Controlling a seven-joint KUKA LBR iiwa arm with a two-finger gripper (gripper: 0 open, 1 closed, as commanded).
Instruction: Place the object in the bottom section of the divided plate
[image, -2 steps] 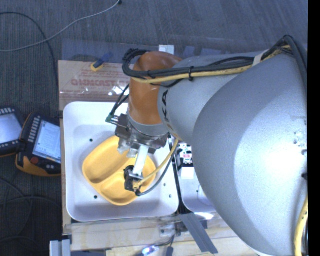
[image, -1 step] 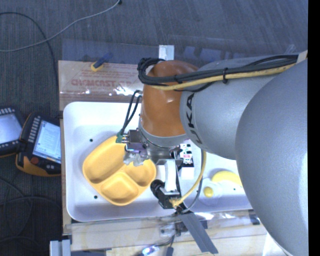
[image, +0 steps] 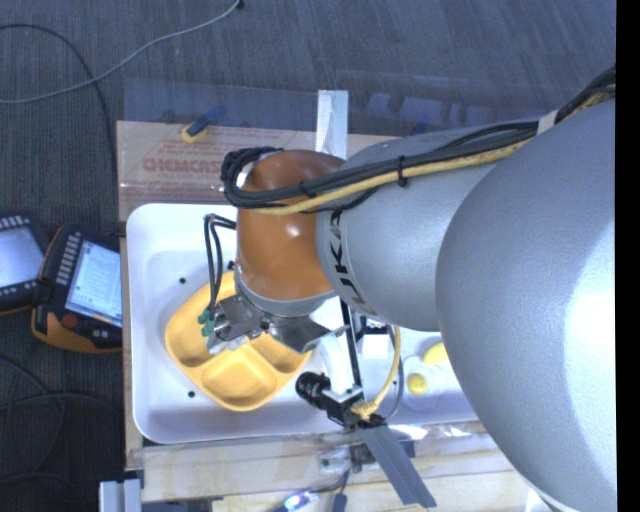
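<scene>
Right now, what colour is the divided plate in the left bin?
Yellow. The divided plate shows in the camera view, partly under the arm's wrist.

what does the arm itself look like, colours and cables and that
The arm is bulky, smooth and rounded, in light grey, ending in a glossy orange band above the wrist. A black and a yellowish cable run along its top and loop by the orange part. Below sits a grey metal wrist block with thin black wires and small green fittings.
</scene>
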